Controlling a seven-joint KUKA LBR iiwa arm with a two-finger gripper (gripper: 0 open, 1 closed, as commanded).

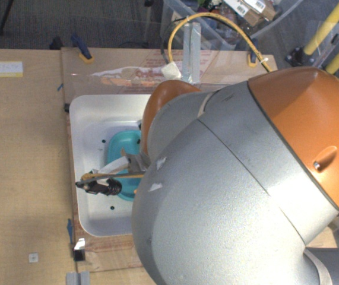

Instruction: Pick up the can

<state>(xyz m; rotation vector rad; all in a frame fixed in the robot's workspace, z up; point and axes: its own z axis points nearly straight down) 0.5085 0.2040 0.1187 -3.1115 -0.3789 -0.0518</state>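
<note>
Camera view: you are looking down on the bench point(21, 159) at a slant, and the arm point(228, 206) reaches in from the right and takes up most of what you see.
Arm: grey, with its orange band point(311, 117) at the upper right; its bulk covers the right side of the white bin point(77, 108) and everything to the right of it.
Bin: you can see its left rim, the near left corner and part of the floor.
Inside the bin: a teal round thing point(122, 147) lies on the floor against the edge of the arm, with a small white piece point(114, 166) just below it.
Gripper point(133, 160): you see grey parts of it poking out from under the arm, just beside the teal thing.
Grip: you cannot tell whether it is released or clenched, because the arm hides it.
Can: you cannot tell where it lies; nothing you can see in the bin reads clearly as a can.
Beyond the bench: a clear tub point(288, 2) of odds and ends stands at the top, and a blue clamp point(84, 52) sits on the far edge.
</note>
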